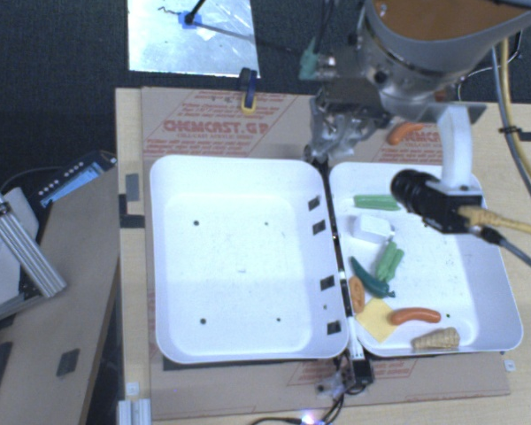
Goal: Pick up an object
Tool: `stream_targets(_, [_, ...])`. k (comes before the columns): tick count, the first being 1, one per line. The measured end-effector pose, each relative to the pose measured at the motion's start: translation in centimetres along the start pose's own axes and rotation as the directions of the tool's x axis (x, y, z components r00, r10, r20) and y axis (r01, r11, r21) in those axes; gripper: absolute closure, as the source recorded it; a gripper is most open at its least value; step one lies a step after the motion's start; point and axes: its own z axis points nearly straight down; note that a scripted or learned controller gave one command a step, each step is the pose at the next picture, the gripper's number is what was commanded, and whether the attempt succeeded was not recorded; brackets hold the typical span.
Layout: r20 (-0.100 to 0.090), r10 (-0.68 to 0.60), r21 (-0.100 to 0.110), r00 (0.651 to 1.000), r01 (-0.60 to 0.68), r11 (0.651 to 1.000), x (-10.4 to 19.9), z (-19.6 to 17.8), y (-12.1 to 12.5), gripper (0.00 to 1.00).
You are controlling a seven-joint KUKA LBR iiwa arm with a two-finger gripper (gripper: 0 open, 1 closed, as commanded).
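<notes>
Claw (pixel 323 149) at bins' far edge, grip can't tell. Cardboard bench (pixel 212 124), dark floor. Sausage (pixel 414 315) lies left-right in right bin (pixel 491 282).

The counter (pixel 133 149) was a pale wooden surface. A brown cardboard sheet (pixel 212 122) printed with red lettering lay flat on it. Two shallow white bins sat side by side on the sheet, their inner edges touching: the left bin (pixel 239 264) and the right bin (pixel 496 308). A small yellow and blue clamp (pixel 247 91) stood at the far edge of the cardboard. A square reflective sheet (pixel 191 23) lay beyond the counter.
</notes>
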Motion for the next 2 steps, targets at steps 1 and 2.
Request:
stream_targets(1, [0.000,0.000,0.000,1.000,0.000,1.000,0.52,0.00,0.01,1.00])
stream_targets(2, [0.000,0.001,0.000,1.000,-0.001,1.000,0.96,0.01,0.01,1.00])
